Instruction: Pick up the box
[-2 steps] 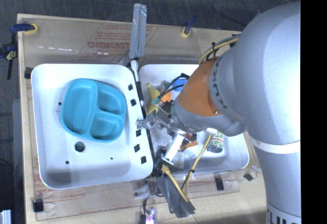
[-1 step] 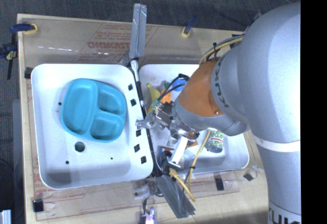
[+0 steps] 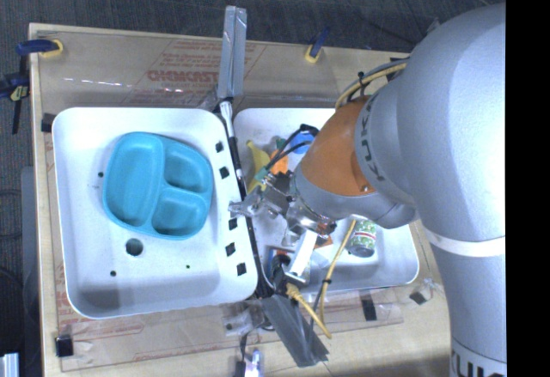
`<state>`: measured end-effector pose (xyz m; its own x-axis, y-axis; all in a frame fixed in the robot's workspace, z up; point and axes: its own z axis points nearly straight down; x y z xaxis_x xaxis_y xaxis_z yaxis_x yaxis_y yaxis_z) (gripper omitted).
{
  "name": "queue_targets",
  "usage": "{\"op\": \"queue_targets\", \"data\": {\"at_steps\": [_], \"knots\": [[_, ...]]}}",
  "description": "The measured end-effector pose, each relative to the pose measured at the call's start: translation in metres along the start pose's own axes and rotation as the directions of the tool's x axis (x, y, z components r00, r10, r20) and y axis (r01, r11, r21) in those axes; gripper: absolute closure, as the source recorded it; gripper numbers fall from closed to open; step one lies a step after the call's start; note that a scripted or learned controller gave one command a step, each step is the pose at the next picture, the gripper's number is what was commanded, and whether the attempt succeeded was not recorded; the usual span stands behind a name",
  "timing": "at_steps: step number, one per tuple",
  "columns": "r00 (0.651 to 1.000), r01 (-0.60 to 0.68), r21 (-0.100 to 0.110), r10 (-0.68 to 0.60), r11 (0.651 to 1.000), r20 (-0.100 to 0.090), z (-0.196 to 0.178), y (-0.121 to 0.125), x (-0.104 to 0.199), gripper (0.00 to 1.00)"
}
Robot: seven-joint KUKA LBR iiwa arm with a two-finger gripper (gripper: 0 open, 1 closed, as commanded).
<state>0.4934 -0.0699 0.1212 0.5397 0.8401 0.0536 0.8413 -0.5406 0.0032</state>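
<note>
Camera view, right bin, white green-printed box (half hidden) beside arm

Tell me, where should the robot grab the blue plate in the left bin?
Probably the raised rim of the blue plate, from straight above: one finger in a compartment, one outside. It lies flat, open side up, and looks too wide to span. Its left edge has bare floor of the left bin beside it.
</note>
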Motion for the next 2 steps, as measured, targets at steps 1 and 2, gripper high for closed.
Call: {"op": "queue_targets", "data": {"at_steps": [1, 2], "knots": [[0.999, -0.047, 0.009, 0.047, 0.999, -0.003, -0.0005, -0.0002, -0.0004, 0.00], [0.999, 0.044, 0.019, -0.044, 0.999, 0.006, -0.0086, 0.0006, -0.0054, 0.00]]}}
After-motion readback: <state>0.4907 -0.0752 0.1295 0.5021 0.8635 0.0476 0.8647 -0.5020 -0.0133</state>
